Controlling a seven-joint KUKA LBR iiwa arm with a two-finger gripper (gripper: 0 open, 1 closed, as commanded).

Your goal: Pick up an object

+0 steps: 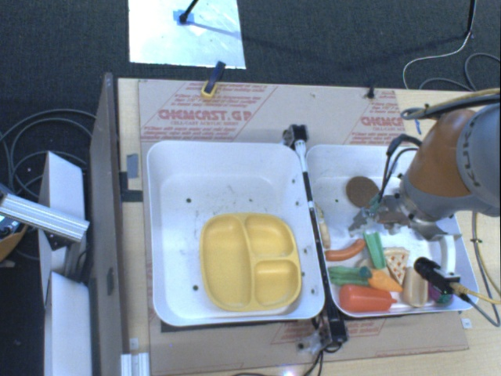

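Note:
My gripper is low in the right bin, near its middle. It hovers just above a green stick-shaped toy and an orange sausage-like toy. A brown disc lies just behind and to the left of it. Nothing shows between the fingers. The grey arm with its orange band covers the bin's right side.
The front of the right bin holds a red pepper toy, a green pod, a pizza slice and a beige piece. In the left bin lies a yellow divided plate.

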